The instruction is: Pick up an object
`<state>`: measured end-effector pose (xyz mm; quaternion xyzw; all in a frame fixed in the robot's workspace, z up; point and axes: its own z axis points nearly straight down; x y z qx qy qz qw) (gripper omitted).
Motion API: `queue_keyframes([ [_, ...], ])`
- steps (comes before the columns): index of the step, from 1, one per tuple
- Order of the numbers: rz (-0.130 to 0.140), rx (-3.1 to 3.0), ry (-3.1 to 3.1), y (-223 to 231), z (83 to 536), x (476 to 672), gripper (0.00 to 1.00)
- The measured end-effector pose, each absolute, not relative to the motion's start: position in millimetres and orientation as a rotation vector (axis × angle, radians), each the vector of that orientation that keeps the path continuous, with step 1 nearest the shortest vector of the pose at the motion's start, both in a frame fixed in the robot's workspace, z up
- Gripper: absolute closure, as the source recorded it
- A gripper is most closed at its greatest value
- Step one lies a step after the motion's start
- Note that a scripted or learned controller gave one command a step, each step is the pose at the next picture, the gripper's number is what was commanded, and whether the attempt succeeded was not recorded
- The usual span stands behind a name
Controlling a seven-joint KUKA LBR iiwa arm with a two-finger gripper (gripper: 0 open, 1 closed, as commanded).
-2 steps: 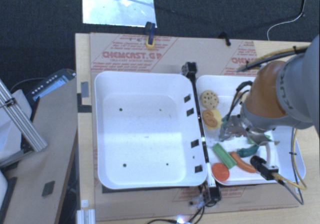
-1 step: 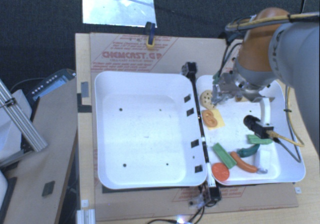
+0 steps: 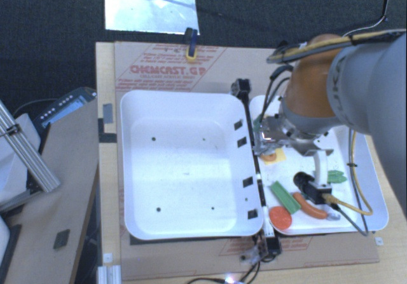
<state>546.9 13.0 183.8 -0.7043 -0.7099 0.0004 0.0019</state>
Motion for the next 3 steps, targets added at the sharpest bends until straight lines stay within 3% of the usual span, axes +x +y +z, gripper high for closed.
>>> queue_keyframes([
  [1, 0.003, -2.225, -2.216, -41.1, 184.1, 507.0, 1.0],
  [2, 0.0, -2.213, -2.227, -2.1, 183.9, 486.0, 1.0],
  [3, -0.008, -2.214, -2.234, 36.5, 184.7, 550.8, 1.0],
])
